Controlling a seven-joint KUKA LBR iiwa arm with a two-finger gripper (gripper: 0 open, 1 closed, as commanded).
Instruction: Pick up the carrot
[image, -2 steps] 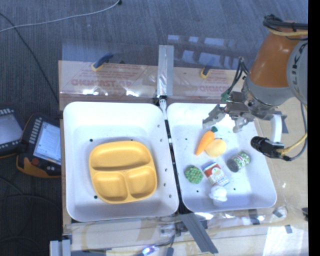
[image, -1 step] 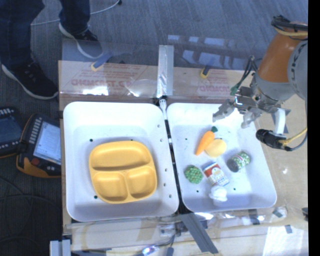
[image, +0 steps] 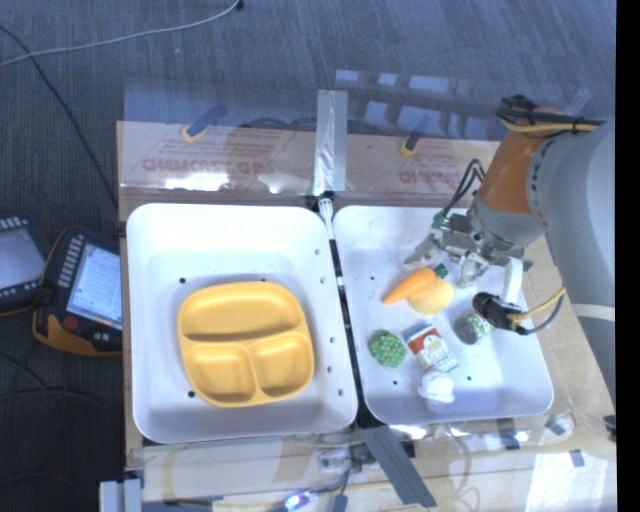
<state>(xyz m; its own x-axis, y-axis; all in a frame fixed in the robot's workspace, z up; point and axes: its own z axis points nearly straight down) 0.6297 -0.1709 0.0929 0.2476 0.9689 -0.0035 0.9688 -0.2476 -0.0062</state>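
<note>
The carrot lies in the right bin, near its middle, narrow tip toward the divider between the bins and its fat end toward the arm; the gripper hangs just above and behind that fat end, and whether its jaws are spread or pressed together cannot be told from this slant, nor does the carrot sit between them. To take it well, the jaws should probably straddle the thick part across its width, then descend squarely; a grip on the tapered tip would likely slip. Room is tight on the near side: a red-and-white carton, a green ball-like item, a small can and a white object crowd close; the far side is bare, so approach from there. The yellow compartment plate sits well apart in the left bin.
</note>
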